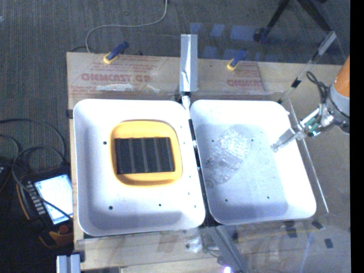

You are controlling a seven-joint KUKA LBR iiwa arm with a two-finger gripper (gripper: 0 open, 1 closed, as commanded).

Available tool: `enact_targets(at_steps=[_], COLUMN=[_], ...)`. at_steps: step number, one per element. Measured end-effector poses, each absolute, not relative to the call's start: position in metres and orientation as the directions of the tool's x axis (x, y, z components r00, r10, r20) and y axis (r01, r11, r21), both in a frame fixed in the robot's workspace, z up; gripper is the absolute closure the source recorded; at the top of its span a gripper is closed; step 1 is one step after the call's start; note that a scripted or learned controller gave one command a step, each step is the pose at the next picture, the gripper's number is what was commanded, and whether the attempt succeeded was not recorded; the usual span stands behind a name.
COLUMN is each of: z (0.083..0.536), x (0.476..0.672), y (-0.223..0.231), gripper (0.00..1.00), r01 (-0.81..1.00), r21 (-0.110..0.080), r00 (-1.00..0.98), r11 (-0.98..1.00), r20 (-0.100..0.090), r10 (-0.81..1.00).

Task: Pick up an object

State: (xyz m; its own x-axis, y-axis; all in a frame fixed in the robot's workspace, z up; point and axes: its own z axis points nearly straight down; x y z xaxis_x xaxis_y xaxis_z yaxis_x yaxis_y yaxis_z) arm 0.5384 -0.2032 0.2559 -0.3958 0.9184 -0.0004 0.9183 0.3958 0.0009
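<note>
arm [347,92] cut off at rt edge

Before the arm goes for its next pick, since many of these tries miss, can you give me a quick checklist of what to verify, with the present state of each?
1. A target is in reach: ok. A yellow tray with a dark ribbed insert lies flat in the left bin.
2. A second target: cannot tell for sure. Something clear and crinkled seems to lie in the right bin.
3. Gripper carries nothing: ok. Nothing shows at the gripper.
4. Gripper over a target: not ok. It hangs over the right bin's right side, apart from both things.
5. Fingers ready to close: cannot tell.
6. Path to the tray: ok, it looks unobstructed.
</note>
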Motion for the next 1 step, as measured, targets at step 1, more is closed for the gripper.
enact_targets(at_steps=[1], z=[0.0968], x=[0.5867], y=[-0.1415], gripper=[0.00], r01=[0.935], r21=[0.001], r00=[-0.355], r11=[0.355], r20=[0.000], r10=[0.935])
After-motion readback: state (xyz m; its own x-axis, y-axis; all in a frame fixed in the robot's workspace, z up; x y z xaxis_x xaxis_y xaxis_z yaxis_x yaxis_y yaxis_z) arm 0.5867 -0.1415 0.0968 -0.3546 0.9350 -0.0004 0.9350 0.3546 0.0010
